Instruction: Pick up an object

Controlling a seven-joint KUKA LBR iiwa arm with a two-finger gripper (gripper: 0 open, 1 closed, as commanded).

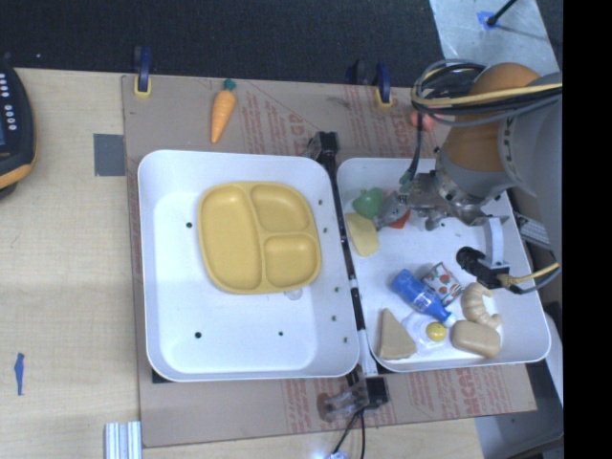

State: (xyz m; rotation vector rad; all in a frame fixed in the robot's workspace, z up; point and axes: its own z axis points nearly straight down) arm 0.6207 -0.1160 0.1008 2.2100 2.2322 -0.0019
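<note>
My gripper (402,208) reaches down into the upper left part of the right bin (535,352), at the end of the grey arm with its orange band (483,113). It hovers over a small red item (397,221), just right of a green toy (367,202) and above a pale yellow piece (361,235). Lower in the same bin lie a blue bottle (419,295), a small red-and-white box (443,279), a tan wedge (392,336), a yellow ball (436,331) and two bread-like pieces (475,337).
The left bin (172,352) holds a yellow divided plate (258,235). An orange toy carrot (222,111) lies on the cardboard behind the bins. A dark device (13,127) sits at the far left edge. Cables hang around the wrist (497,275).
</note>
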